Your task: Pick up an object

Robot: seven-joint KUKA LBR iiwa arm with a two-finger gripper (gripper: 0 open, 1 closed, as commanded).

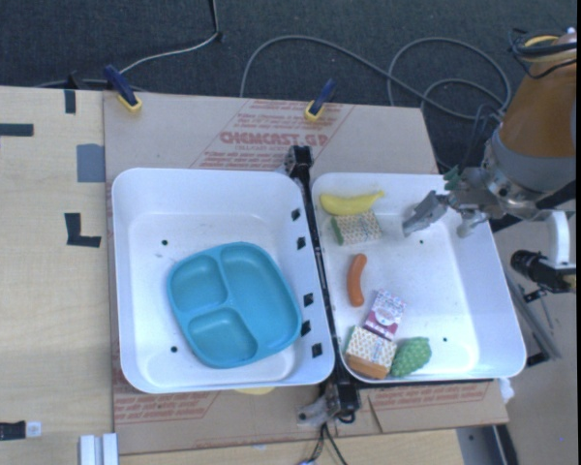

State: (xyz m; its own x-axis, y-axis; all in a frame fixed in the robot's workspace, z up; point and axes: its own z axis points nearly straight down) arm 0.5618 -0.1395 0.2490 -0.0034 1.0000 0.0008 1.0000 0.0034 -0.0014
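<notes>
Gripper (443, 212) first: we see the grey two-finger tool at the right of the frame, hovering over the upper right part of the right bin, fingers spread apart with nothing between them.

Going left to right from there. Left white shallow plastic bin (136, 260) sits at centre left, and we note a light blue three-compartment plastic tray (233, 303) lying flat in its lower half. Right white shallow plastic bin (489, 308) sits just beside it, rims touching. Along its left side we see a yellow toy banana (351, 201) at the top, a small greenish square packet (356, 228) just below it, then an orange sausage-shaped toy (356, 280) further down. Lower left corner of that bin holds a white and pink printed box (379, 331) with a green bumpy toy vegetable (411, 356) touching its right side. All these objects sit apart from the gripper.
</notes>
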